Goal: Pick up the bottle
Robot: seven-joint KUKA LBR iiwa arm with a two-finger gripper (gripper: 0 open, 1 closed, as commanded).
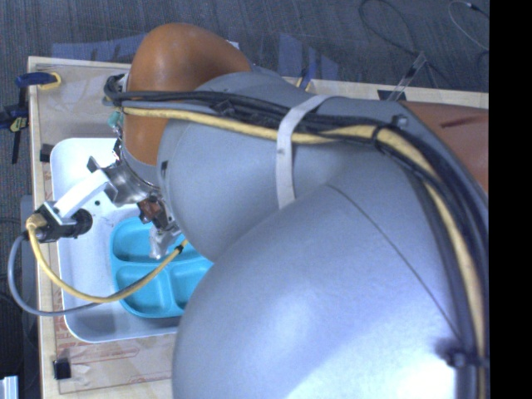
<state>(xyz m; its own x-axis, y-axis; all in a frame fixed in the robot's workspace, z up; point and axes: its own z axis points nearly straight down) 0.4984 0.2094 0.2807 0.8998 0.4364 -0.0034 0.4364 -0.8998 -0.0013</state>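
My grey arm with its orange band (174, 56) reaches in from the right and covers most of the bench. Its gripper (158, 243) hangs low in the left white bin (71, 248), right above a blue divided tray (145, 285). The arm's bulk hides the rest of that bin and the whole right side of the bench. Nothing can be made out at the gripper's tip besides the tray under it.
A white bracket with a black end (62, 214) sticks out left of the wrist, and a yellow cable (50, 281) loops down from it. A blue clamp (33, 80) sits on the wooden bench's far left corner.
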